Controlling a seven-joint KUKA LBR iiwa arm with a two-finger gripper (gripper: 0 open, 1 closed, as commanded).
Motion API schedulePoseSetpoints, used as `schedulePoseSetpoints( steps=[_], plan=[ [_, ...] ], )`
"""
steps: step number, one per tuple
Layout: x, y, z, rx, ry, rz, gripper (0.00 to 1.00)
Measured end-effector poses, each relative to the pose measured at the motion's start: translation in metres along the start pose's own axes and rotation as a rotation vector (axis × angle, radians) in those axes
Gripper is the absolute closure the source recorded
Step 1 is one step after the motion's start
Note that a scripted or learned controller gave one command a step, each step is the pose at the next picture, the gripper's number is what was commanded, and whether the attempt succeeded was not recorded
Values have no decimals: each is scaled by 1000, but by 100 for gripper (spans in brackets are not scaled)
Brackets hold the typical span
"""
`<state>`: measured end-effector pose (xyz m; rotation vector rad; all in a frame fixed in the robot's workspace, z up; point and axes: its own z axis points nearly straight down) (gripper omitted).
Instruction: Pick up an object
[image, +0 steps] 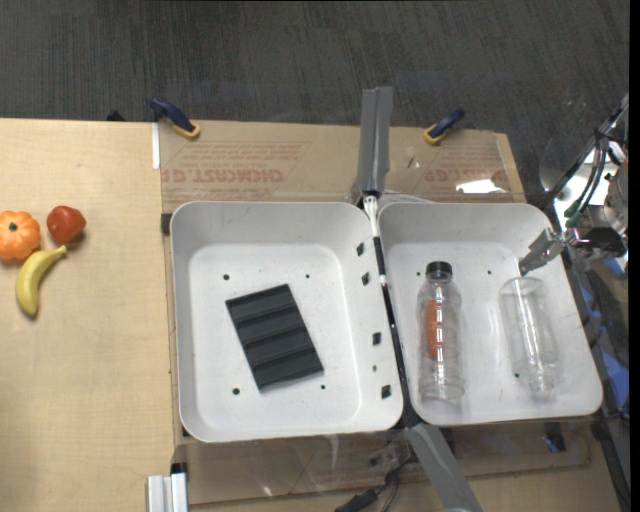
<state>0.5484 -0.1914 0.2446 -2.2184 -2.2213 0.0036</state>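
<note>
Lying aslant in the left bin (190, 300) is a black ribbed block (274, 336). Two clear bottles lie in the right bin (590, 395): a black-capped bottle (440, 335), then an uncapped bottle (530, 340). At the right bin's far right rim hovers the gripper (545, 250), grasping nothing I can see.

bench (80, 400) | two white bins (200, 400) side by side | left: banana (34, 279), orange (17, 236), red fruit (66, 224)

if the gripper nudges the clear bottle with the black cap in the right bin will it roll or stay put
The capped bottle lies on its side on the right bin floor, so it would probably roll sideways, perhaps toward the other clear bottle. It looks mostly empty, so likely light. Its smooth plastic could slip in the gripper.
</note>
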Motion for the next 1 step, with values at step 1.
schedulePoseSetpoints(
  steps=[1],
  plan=[
    [-20, 14, 85, 0, 0, -13, 0]
  ],
)
